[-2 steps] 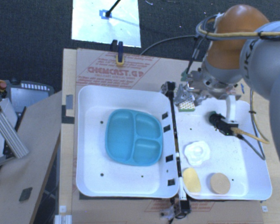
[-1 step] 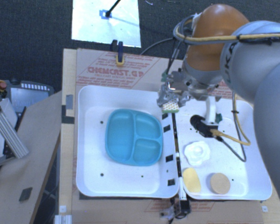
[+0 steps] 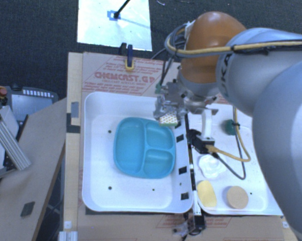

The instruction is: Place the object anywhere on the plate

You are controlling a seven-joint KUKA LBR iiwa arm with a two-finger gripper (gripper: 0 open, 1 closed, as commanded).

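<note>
Now, from the camera above the surface, you see the pincer [image 3: 168, 112] hanging just over the far right corner of the blue plate [image 3: 144, 147], which lies in the left bin [image 3: 95, 155]. A small pale, speckled object [image 3: 167, 118] sits between its fingers, so it looks gripped, the fingers narrow around it. That position probably suits a release onto the plate. In the right bin [image 3: 261, 200], well apart from the plate, lie a yellow piece [image 3: 206, 193], a tan disc [image 3: 236, 197], a white lump [image 3: 210, 166] and a green item [image 3: 229, 127].
</note>
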